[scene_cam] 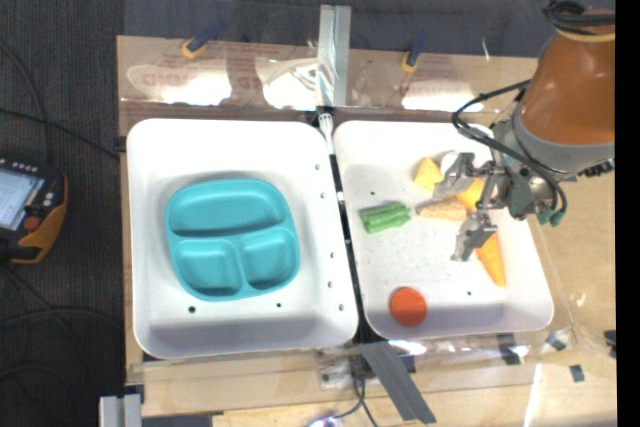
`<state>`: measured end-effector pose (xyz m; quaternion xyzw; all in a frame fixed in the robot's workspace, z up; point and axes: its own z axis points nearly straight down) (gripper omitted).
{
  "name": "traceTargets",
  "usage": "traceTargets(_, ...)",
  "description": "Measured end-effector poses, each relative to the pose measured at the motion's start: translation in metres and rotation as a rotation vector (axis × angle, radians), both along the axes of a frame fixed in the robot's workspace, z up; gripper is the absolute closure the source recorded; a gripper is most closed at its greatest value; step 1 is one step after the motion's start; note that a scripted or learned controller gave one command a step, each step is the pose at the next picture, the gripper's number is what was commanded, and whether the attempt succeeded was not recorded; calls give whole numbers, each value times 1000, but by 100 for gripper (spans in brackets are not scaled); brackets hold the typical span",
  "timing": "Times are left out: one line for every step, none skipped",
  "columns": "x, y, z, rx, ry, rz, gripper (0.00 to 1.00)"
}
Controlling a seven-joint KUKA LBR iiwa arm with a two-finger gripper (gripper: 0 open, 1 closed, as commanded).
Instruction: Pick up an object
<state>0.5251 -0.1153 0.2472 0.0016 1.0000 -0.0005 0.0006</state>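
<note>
Hovering low in the right bin (520, 310), the gripper (466, 207) stood open, holding nothing, its fingers astride a pale orange piece (441, 209) beside the green block (384, 216).

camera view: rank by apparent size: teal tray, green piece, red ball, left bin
1. Left bin
2. Teal divided tray
3. Green piece and red ball: too close to rank. The green one is longer, the ball is rounder, and they cover a similar area.
</note>
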Motion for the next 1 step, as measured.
traceTargets(43,-44,-154,-1,-3,-8,0)
